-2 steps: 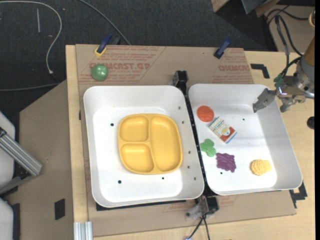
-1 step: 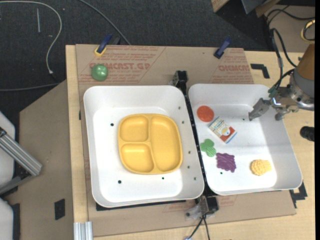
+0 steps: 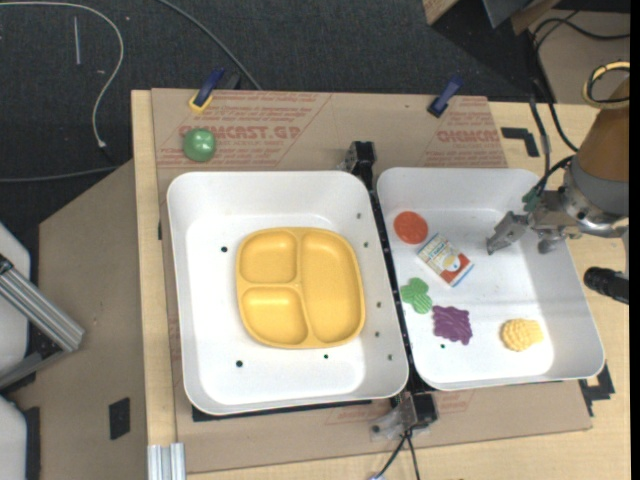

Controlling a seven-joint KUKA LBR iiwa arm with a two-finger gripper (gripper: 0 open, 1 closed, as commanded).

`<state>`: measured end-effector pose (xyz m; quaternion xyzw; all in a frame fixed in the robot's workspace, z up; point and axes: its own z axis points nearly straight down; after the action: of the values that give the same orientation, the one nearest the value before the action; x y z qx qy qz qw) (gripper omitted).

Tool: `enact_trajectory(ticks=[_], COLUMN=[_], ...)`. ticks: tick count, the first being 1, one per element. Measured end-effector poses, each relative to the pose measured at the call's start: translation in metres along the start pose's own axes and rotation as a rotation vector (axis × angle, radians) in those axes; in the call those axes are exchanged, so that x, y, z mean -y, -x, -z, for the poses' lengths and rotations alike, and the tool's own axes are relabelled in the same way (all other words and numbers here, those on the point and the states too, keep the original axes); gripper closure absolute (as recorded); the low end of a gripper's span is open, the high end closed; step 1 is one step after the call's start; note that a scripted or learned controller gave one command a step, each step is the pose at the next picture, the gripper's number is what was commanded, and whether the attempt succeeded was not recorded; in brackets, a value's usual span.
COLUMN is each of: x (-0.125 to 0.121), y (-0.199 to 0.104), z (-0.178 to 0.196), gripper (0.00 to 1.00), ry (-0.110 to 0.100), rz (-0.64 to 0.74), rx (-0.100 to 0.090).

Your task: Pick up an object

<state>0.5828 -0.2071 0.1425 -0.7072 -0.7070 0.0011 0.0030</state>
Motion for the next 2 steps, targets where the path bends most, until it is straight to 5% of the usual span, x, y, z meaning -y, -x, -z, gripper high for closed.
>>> enact_trajectory(ticks=[1, 2], x=[0.001, -0.002], y=[-0.001, -0.001], z=[-0.053, -0.038], gripper=[0.00, 1.00], ry=[-0.001, 0.007], rz=[0.001, 0.001], rx=[-0.001, 0.001])
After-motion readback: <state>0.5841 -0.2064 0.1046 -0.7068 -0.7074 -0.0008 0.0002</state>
